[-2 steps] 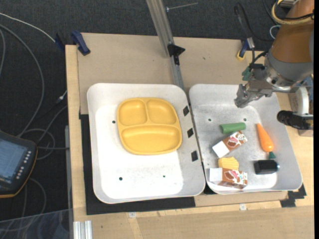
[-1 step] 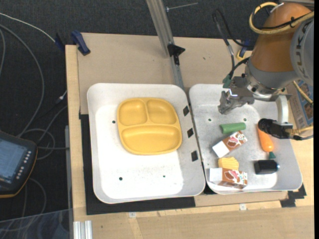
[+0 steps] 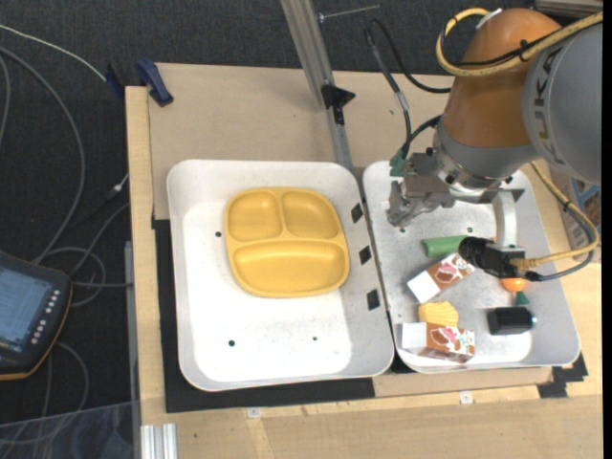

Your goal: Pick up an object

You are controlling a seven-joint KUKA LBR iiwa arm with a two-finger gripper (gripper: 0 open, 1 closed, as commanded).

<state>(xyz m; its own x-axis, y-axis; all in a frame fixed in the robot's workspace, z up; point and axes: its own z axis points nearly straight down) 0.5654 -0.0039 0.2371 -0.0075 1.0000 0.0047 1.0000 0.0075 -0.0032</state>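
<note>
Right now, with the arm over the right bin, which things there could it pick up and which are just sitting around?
Part of the job:
gripper
green piece
snack packet
yellow block
black block
orange piece
right bin

Just lying about:
yellow divided plate in the left bin
blue clamp
tablet

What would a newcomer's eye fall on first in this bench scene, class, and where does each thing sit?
The yellow divided plate stands out first, lying alone in the left bin. Next comes the grey and orange arm, reaching in from the right with its gripper over the right bin. Below it, small items cluster: a green piece, snack packets and a black block.
</note>
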